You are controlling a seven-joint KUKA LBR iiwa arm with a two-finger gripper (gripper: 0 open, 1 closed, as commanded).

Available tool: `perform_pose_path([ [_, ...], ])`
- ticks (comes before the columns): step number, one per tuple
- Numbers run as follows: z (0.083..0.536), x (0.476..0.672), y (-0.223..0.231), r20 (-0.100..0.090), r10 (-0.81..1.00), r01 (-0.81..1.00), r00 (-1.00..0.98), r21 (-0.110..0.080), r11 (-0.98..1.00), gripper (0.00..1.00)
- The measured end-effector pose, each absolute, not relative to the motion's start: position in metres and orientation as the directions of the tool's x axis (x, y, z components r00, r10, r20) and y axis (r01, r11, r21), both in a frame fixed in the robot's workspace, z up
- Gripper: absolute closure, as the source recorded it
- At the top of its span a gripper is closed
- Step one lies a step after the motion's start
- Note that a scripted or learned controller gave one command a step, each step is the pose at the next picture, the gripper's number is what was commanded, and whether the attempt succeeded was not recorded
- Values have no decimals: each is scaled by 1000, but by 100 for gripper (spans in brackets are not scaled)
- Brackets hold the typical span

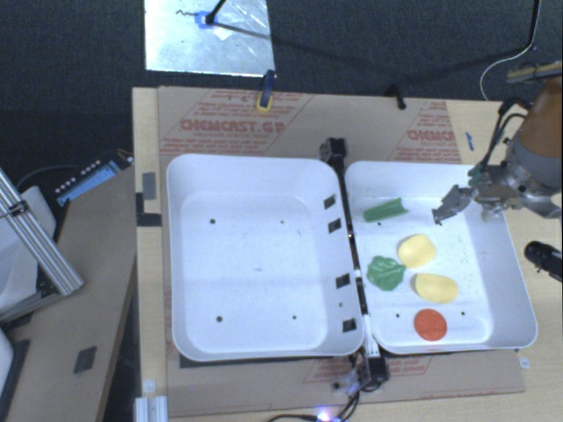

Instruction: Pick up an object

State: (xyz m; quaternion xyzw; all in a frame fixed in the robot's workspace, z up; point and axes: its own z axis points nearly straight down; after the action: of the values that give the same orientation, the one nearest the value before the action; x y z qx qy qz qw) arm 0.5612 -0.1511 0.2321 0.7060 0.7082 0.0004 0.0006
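Two shallow white bins sit side by side on a cardboard-covered bench [229, 117]. The left bin [255, 253] fills the centre-left of the frame; the right bin [506, 297] lies at centre-right and holds five small objects.

The arm [538, 143] enters from the right edge, and its gripper [446, 207] hangs over the upper part of the right bin. Whether its fingers stand apart or together cannot be told at this resolution; nothing is seen between them.

A green oblong piece [383, 209] lies to the left of the gripper, near it but apart, at about the same height in the frame. Below the gripper rests a yellow rounded piece [417, 251], with a green leafy piece [385, 272] just beside it to the lower left. A second yellow piece [435, 287] lies lower still, and a red-orange disc [430, 323] sits near the bin's lower wall, the object farthest from the gripper.

A shiny metal sheet [207, 25] lies at upper left of the frame.
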Motion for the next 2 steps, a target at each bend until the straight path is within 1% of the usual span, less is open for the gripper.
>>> perform_pose_path([
  [1, 79, 545, -78, 4, 1000, 1000, -7, -3, 7, 0],
  [2, 95, 547, -83, 0, 1000, 1000, -2, 3, 2, 100],
])
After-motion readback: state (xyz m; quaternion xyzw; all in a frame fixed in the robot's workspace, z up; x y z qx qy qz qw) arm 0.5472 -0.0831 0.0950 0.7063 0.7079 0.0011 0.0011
